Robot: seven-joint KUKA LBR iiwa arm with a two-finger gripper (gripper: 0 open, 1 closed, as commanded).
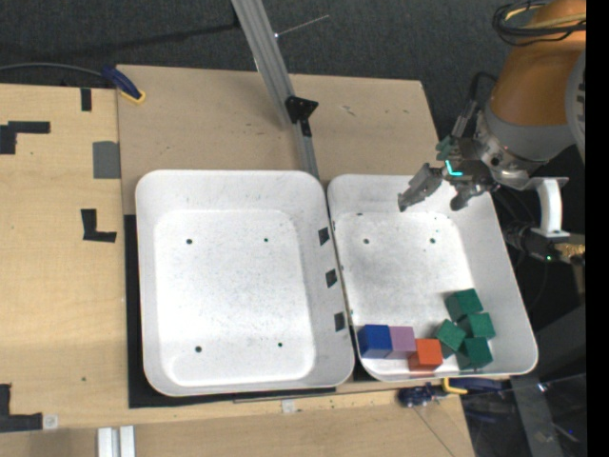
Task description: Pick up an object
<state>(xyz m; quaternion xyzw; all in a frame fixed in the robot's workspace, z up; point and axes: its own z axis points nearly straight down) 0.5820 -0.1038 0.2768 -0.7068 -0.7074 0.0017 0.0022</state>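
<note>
We see the grey two-finger gripper [440, 193] over the far edge of the right shallow white bin [509, 274], its fingers spread apart with nothing between them. The small blocks sit well apart from it in the bin's near corner: blue [375, 340], lilac [402, 339], orange [427, 352] and green [467, 326].
</note>
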